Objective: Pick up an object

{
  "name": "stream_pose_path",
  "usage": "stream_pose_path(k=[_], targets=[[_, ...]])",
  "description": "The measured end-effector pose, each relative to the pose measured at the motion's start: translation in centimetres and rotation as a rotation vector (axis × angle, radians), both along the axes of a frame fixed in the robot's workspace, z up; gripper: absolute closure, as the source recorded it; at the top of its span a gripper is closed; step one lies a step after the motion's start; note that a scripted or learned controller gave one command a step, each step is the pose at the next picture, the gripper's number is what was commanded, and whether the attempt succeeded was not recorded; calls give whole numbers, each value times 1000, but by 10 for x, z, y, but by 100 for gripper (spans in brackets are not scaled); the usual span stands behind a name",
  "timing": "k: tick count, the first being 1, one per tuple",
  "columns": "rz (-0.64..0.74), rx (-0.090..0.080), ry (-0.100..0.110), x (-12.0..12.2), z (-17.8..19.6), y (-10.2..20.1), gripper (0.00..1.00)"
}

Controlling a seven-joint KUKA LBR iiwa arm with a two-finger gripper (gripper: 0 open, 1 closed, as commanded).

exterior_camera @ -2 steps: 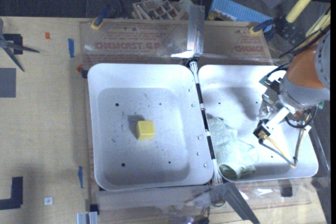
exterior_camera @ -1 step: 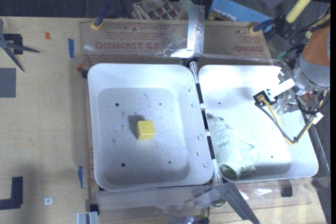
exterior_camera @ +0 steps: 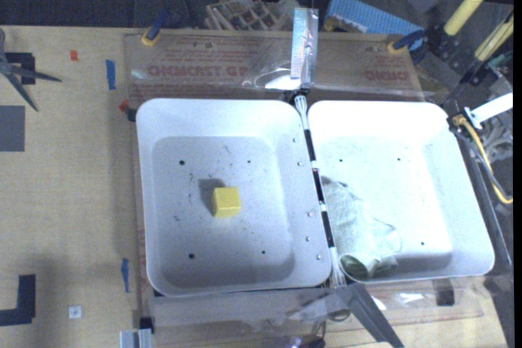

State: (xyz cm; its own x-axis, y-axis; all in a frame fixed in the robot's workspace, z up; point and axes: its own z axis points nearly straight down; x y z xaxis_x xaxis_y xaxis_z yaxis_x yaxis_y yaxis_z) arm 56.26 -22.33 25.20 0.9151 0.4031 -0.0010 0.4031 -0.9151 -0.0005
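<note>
A small yellow block (exterior_camera: 227, 201) lies on the floor of the left white bin (exterior_camera: 163, 134), a little left of its middle. In the right white bin (exterior_camera: 424, 134) a crumpled pale cloth or bag (exterior_camera: 352, 220) stretches along the left wall, ending in a rolled greenish piece (exterior_camera: 365, 263) at the front left corner.
The two bins meet at a central divider (exterior_camera: 314, 183). A cardboard sheet (exterior_camera: 220, 61) with clear plastic lies behind them. Clutter and cables crowd the back and right edge. Wooden benchtop (exterior_camera: 65, 191) spreads out to the left, with dark tools at its far left.
</note>
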Motion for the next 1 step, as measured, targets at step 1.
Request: stream_pose_path(k=[1], targets=[[-96,2,3,-83,12,0,100]])
